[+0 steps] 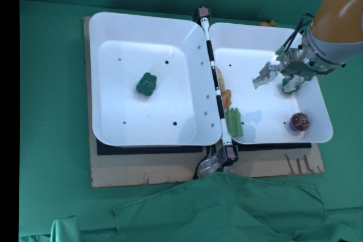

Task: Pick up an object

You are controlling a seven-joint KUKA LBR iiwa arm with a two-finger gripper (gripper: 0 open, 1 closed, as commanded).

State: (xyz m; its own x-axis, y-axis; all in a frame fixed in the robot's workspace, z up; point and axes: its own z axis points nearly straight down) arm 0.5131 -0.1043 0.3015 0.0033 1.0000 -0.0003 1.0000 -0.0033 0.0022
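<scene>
The jaws hang open and empty over the right bin, so the clean choice is the dark red ball at that bin's near right corner: centre above it, descend straight, then close.

A robotics lab, apparently: two white bins on cardboard atop a green-draped surface, an industrial arm reaching in overhead.
</scene>
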